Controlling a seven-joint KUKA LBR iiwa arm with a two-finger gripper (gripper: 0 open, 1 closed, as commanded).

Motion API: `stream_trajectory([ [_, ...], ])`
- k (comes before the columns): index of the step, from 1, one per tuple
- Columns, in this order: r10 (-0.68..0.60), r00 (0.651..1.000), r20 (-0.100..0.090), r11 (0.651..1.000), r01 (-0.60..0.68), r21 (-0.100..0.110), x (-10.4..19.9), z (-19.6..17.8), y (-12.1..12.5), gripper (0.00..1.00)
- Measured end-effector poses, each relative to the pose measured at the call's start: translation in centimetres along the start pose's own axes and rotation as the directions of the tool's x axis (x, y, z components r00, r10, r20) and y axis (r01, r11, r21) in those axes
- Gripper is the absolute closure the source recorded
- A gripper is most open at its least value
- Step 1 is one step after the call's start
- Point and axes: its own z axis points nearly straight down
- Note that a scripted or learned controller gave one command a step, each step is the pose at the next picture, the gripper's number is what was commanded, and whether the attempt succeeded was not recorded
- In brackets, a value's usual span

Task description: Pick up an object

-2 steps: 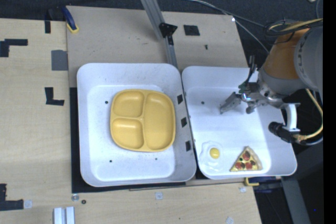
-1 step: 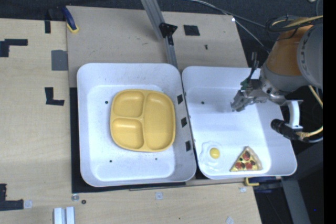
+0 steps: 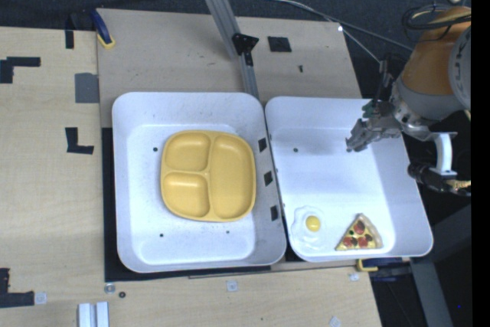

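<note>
My gripper [image 3: 357, 142] hangs over the right bin's [image 3: 337, 180] far side, grasping nothing (finger spread unclear); the pizza slice [image 3: 358, 234] lies toward the near rim, beside the fried egg [image 3: 309, 225].

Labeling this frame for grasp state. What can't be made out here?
- End effector, camera view: dark and small over the right bin; open or shut, and whether it touches the bin floor, can't be told.
- Arm: cut off by the frame's right side.
- Pizza slice: toppings too small to identify.
- Yellow plate in the left bin: compartment depth unclear from above.
- Fried egg: white blends into bin.
</note>
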Motion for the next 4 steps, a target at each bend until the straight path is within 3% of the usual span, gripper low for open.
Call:
stream_trajectory([
  [2,-0.001,1.0,0.001,1.0,0.001,-0.002,-0.7,-11.0,0.9,1.0],
  [4,-0.002,1.0,-0.001,1.0,0.002,0.004,9.1,-11.0,-2.5,1.0],
])
